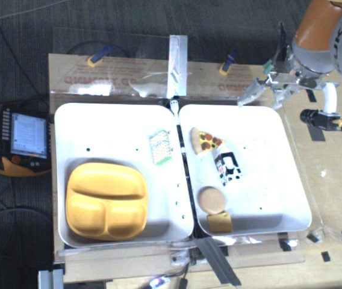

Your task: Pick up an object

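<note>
The right bin (273,179) holds a toy pizza slice (206,141), a black-and-white piece (227,165), a round tan cookie (212,200) and a small brown block (220,223), all along its left side. A big yellow bread-shaped object (106,198) fills the front of the left bin (99,125), and a small green-and-white packet (160,147) lies near that bin's right wall. My gripper (260,88) hangs over the back rim of the right bin, up and to the right of the pizza slice, away from every object.
The grey arm with its orange band (315,29) comes in from the upper right. A handheld control pendant (20,138) lies on the floor left of the bench. A metal divider post (177,65) stands behind the two bins.
</note>
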Tool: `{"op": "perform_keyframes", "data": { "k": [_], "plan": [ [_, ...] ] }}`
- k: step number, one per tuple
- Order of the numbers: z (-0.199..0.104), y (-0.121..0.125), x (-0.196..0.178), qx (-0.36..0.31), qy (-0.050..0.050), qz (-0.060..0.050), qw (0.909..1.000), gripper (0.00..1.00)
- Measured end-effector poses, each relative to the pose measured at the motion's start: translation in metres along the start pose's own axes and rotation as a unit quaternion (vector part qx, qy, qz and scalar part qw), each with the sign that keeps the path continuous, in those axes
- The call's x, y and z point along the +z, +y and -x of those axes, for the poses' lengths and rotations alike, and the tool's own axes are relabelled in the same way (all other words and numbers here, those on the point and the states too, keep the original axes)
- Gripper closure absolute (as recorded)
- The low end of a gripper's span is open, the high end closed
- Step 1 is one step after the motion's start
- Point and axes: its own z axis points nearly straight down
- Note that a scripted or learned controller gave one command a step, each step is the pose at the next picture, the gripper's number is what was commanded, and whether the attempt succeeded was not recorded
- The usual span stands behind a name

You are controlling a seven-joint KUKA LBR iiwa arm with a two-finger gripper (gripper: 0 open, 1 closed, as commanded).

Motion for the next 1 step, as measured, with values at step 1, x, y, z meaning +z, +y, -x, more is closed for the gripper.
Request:
{"op": "perform_keyframes", "data": {
  "k": [1],
  "plan": [
    [-0.0347, -0.0603, 0.1343, 0.037, 0.000, -0.001, 0.9993, 0.00]
  ]
}}
